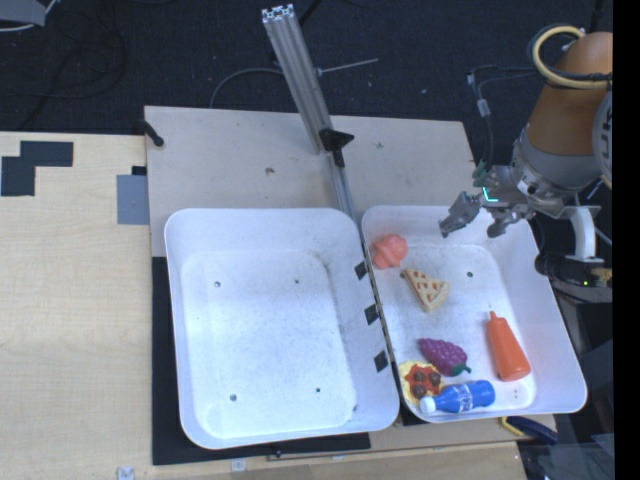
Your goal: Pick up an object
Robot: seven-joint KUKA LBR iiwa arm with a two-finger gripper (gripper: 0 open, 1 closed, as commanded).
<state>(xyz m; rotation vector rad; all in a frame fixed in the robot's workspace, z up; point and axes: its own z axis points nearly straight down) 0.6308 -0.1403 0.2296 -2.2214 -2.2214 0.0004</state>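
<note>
Arm's hand (477,215) poised over the right bin's (545,268) far edge, fingers spread with nothing between them.

Six toys lie in the right bin, one of each: an orange-pink ball (389,251) at its far left corner, a waffle wedge (426,289) just beyond it toward the middle, a bunch of purple grapes (443,354), an orange bottle (507,346) by the right wall, a blue-and-white bottle (459,398) along the near edge, and a red-and-yellow piece (420,379) touching it (what it depicts is hard to tell). The left bin (265,328) sits alongside. Both rest on a pale bench (240,163); a metal post (300,73) slants across its far side, above dark floor with cables.
</note>
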